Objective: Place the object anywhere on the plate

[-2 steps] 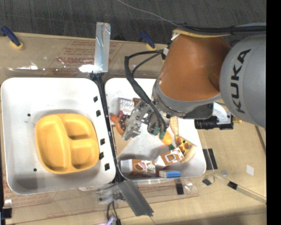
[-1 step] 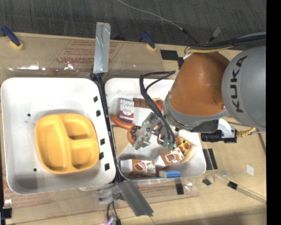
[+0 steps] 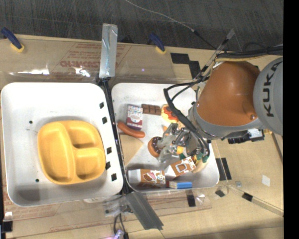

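A yellow divided plate point(image 3: 70, 150) lies in the left bin point(image 3: 20, 98). In the right bin point(image 3: 120, 94) my gripper point(image 3: 168, 148) hangs low over a pile of toy food, right above a brown doughnut-like piece point(image 3: 153, 146). Around it lie a red sausage point(image 3: 131, 130), a small red-and-white carton point(image 3: 134, 114), a chocolate bar point(image 3: 151, 108), an orange piece point(image 3: 168, 113) and a brown box point(image 3: 183, 167). The arm's orange band point(image 3: 226, 96) covers the bin's right part.
A long brown-and-white packet point(image 3: 148, 176) and a blue-ended stick point(image 3: 180, 184) lie along the right bin's near wall. A taped divider point(image 3: 109, 128) separates the two bins. Black cables point(image 3: 177, 91) loop beside the wrist.
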Controlling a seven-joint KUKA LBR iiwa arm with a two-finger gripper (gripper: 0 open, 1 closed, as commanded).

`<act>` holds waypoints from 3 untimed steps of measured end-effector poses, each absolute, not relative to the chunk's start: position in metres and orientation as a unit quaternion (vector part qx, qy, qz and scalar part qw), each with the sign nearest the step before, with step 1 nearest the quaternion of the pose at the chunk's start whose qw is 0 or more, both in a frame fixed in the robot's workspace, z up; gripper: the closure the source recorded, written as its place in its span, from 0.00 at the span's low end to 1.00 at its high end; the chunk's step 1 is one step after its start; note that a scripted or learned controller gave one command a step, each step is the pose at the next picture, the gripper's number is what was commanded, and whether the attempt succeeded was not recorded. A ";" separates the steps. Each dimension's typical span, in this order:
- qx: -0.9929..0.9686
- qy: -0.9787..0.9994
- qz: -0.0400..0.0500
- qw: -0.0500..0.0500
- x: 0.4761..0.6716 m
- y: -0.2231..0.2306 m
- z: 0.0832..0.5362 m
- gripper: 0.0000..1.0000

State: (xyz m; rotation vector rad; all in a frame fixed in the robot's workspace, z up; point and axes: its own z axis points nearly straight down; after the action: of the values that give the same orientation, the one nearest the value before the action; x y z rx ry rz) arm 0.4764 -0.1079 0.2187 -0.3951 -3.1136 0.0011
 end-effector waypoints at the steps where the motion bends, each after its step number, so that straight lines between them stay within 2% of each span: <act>1: -0.148 -0.989 0.000 -0.001 0.550 -0.066 0.236 1.00; 2: -0.104 -0.995 0.001 0.001 0.487 -0.152 0.222 1.00; 3: -0.209 -0.978 0.001 0.000 0.477 -0.170 0.227 1.00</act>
State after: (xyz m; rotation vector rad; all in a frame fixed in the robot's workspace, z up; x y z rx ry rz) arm 0.4773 -0.1701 0.2274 -0.6575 -3.0726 0.0017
